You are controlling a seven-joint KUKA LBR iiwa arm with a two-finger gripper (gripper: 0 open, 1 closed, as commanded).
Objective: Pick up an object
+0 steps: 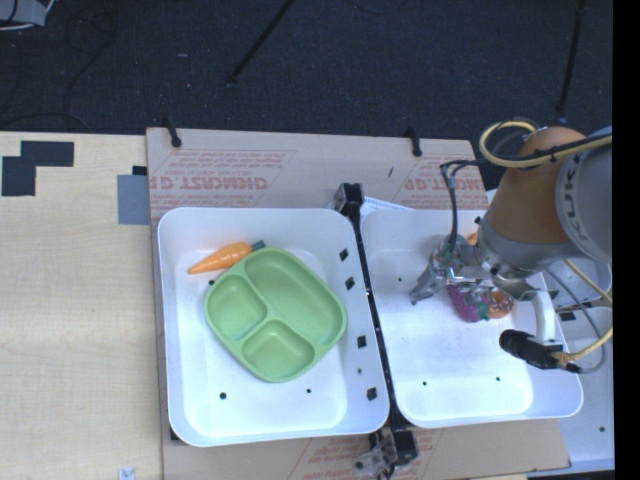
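You see the tool low in the right-hand shallow white bin, near the middle of its floor. It is a tangle of grey metal under the wrist, and the arm's bulk covers its upper part, so you cannot tell how wide it stands or whether anything is gripped in it.

Just beside the tool, on the side toward the arm, lies a small magenta-purple object. Its shape is too blurred for you to name, and its top edge is tucked under the wrist hardware. You cannot tell whether it touches the tool or merely lies against it. A smaller orange and green piece sits tight against the purple object's far side, partly cut off by the arm.

Across the dark divider, the left-hand shallow white bin holds a light green plastic plate with three compartments, lying flat and turned at an angle. An orange toy carrot with a green tip lies just beside the plate's upper left rim, well apart from the tool.

Both bins rest on a printed cardboard sheet on the pale wood counter.
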